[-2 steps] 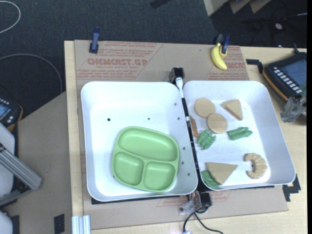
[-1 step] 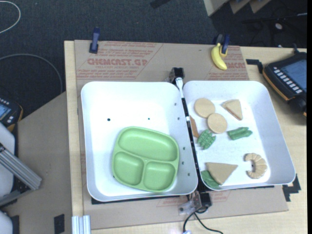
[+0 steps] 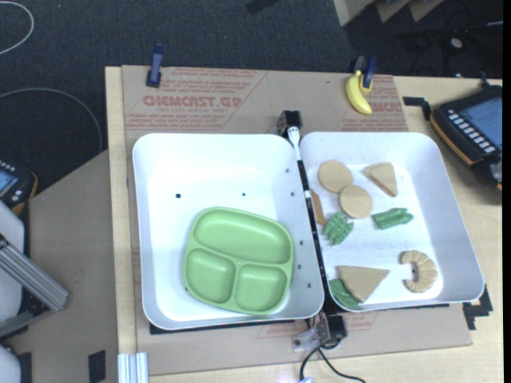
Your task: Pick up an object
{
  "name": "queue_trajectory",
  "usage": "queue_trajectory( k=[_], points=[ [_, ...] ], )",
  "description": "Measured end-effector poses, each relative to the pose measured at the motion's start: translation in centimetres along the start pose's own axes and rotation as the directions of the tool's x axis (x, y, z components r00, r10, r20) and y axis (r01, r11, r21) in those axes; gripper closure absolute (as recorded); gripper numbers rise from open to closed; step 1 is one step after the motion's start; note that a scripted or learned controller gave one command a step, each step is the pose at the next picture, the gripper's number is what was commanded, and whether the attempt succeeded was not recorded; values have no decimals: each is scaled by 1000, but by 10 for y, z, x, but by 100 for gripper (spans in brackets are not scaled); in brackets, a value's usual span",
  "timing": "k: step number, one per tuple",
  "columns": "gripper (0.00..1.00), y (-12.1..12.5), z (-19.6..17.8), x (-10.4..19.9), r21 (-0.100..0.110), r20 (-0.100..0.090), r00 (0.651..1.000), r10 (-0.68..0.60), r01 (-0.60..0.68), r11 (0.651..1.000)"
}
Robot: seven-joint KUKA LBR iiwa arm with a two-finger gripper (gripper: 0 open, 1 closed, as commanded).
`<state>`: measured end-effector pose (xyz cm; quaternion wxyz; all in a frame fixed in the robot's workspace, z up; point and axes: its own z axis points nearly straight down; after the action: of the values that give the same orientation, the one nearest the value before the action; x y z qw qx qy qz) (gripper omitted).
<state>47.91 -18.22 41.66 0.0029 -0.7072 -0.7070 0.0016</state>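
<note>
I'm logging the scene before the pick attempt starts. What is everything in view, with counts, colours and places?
white bins: two, side by side on the bench
divided plate: one, light green, left bin
round tan pieces: two, right bin, upper middle
tan wedges: two, right bin, one top, one at the bottom edge
green toy foods: three, right bin, centre and bottom
croissant-like piece: one, tan, right bin, lower right
banana: one, yellow, on the board above the right bin
handheld controller: one, black and orange, far right

Two white bins; one green tray; eight food pieces; one banana.
</note>
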Motion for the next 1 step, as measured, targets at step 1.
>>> queue_trajectory(
  k=[1],
  points=[
    [100, -1, -126, -44, -21, 11, 1000, 3, -3, 1000]
  ],
)
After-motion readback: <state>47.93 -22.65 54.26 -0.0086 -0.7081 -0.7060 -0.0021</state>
